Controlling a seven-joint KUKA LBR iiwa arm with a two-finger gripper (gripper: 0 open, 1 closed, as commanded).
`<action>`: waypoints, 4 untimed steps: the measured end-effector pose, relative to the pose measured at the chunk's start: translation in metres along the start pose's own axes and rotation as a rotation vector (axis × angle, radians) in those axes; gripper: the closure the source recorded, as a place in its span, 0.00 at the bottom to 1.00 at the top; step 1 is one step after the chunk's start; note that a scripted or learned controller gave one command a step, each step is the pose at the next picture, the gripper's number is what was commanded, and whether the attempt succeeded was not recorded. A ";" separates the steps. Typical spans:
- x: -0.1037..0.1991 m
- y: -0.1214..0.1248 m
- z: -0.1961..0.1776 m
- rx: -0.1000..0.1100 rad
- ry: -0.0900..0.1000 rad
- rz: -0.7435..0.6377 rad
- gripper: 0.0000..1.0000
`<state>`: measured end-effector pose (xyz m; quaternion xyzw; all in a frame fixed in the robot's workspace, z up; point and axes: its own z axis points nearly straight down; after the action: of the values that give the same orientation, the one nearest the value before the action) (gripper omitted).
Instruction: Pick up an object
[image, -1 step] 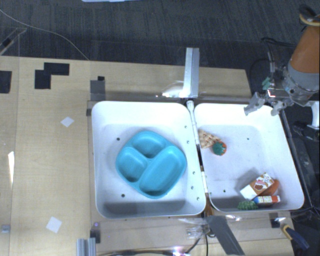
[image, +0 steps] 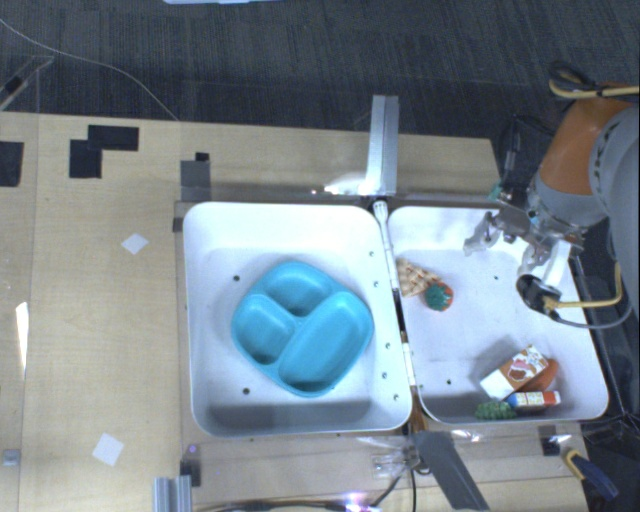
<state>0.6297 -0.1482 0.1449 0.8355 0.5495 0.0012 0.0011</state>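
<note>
Task not begun: hand (image: 487, 236) hovers at the right bin's (image: 590, 400) far edge, grip state indeterminate; small carton (image: 520, 372) lies untouched at its near corner.

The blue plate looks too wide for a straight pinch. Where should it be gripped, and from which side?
Probably at the raised outer rim of the blue divided plate, from straight above, one finger inside a compartment and one outside. It lies flat in the left bin and the body is wide, so only the thin edge suits a two-finger hold. The side nearest the pincer seems easiest.
</note>
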 end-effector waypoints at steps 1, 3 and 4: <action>0.042 0.025 0.034 -0.002 0.000 -0.321 0.00; -0.018 -0.086 0.055 -0.008 -0.001 -0.528 0.00; -0.017 -0.083 0.042 -0.018 -0.002 -0.528 1.00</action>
<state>0.5467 -0.1310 0.1022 0.6630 0.7485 0.0050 0.0092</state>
